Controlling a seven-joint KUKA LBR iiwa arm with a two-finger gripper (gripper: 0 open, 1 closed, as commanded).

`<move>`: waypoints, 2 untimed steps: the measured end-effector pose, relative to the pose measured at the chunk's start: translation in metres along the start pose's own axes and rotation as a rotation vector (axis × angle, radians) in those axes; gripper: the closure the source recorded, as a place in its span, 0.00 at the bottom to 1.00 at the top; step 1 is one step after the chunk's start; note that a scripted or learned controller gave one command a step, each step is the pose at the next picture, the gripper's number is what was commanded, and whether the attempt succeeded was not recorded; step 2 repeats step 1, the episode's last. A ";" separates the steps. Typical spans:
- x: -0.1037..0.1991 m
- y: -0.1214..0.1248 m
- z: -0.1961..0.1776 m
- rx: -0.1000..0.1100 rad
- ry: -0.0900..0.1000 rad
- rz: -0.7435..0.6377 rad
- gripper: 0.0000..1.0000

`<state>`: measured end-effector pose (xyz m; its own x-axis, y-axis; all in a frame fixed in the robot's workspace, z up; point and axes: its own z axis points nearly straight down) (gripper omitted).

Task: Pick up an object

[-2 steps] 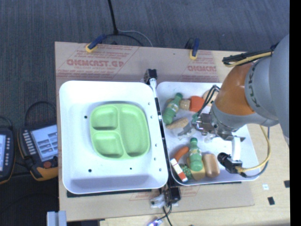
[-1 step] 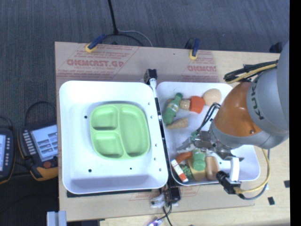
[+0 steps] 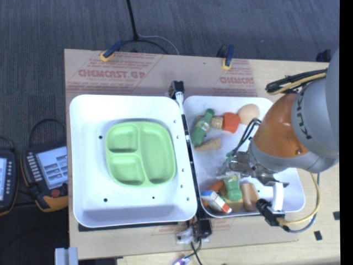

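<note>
Clutter is gathered in the right bin (image 3: 287, 203), and the gripper (image 3: 238, 169) is lowered into its lower half, just above a cluster of small toys. How wide the tool stands cannot be told, since it is masked by the wrist and the orange band of the arm (image 3: 278, 134), and nothing is seen held in it. The likeliest target is judged to be the green block (image 3: 234, 191), which lies just below the gripper, towards the near wall of the bin, close enough that a short descent would be called for. Its long axis is set roughly up and down the view. It is flanked closely by a tan peg (image 3: 249, 196) on its right, lying nearly parallel, and by an orange and white piece (image 3: 216, 200) on its left. A green bottle (image 3: 201, 127) and a tan cork-like piece (image 3: 208, 144) lie well apart, higher in the bin. A green divided tray (image 3: 140, 152) is seated in the left bin (image 3: 88, 120).
</note>
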<state>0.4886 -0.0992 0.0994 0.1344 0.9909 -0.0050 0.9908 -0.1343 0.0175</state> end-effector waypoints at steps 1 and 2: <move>0.042 -0.008 -0.137 0.018 0.004 0.088 1.00; 0.042 -0.008 -0.137 0.018 0.004 0.088 1.00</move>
